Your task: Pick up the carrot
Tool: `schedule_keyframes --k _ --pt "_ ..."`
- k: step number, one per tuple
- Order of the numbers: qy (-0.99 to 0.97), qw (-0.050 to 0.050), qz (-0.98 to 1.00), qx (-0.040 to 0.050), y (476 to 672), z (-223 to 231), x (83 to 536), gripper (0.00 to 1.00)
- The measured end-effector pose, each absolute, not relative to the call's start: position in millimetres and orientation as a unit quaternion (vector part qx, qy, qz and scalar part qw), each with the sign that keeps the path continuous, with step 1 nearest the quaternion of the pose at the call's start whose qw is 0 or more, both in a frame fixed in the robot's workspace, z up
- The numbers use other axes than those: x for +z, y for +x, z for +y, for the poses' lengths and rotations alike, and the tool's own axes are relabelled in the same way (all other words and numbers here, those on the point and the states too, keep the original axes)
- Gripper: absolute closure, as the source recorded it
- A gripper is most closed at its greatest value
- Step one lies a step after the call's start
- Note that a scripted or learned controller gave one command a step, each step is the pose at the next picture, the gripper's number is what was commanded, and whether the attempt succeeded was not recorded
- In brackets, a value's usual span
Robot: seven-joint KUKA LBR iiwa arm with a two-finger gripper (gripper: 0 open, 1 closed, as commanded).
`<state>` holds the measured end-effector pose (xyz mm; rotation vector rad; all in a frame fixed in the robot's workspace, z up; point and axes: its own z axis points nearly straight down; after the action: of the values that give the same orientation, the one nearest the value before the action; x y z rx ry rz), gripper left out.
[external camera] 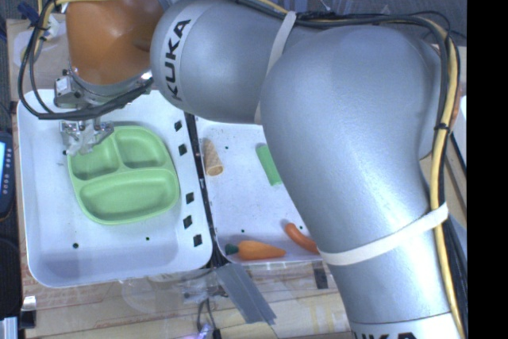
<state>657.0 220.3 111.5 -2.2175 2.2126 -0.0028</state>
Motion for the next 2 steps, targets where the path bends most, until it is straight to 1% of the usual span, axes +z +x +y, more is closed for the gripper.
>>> schedule_keyframes --k 1,2 --pt "-0.743 0.004 0.670 -0.0015 573.6 220.3 185.4 1.00" --pt "-0.586 0.000 0.810 0.0003 563.9 218.4 189.8 1.00"
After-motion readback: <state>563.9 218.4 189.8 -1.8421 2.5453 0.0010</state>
